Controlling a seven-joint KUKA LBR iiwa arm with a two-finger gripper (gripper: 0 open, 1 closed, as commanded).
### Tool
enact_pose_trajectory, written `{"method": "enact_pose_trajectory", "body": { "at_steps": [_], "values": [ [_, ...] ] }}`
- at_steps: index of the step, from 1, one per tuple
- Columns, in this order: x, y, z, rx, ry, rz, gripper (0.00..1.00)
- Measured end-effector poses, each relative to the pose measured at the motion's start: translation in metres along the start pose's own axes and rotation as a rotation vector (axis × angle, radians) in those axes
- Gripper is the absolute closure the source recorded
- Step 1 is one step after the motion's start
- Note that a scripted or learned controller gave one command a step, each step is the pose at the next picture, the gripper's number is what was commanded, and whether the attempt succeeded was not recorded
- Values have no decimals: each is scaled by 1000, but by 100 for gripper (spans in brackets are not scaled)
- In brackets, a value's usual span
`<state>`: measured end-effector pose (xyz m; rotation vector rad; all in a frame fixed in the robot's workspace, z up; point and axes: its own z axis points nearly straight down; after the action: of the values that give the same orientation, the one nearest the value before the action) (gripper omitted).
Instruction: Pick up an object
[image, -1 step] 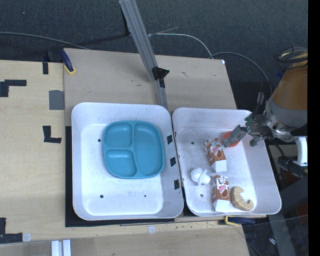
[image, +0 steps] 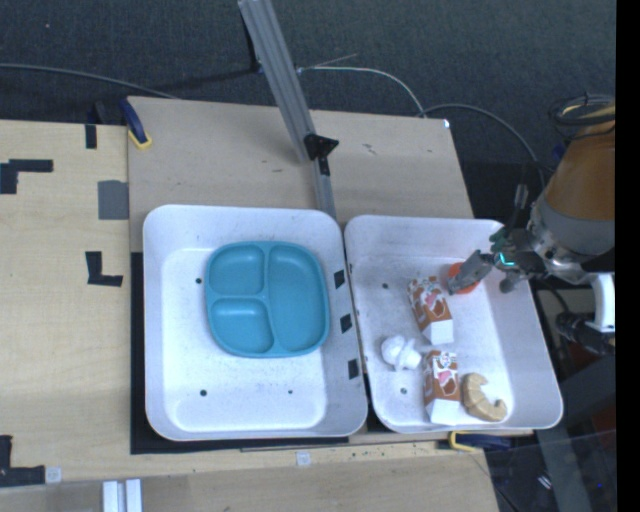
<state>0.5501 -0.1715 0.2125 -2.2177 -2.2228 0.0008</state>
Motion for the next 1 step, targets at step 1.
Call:
{"method": "enact_pose_trajectory", "body": {
  "at_steps": [1],
  "values": [
    [0,2,44,4,-1,1,0]
  ]
}}
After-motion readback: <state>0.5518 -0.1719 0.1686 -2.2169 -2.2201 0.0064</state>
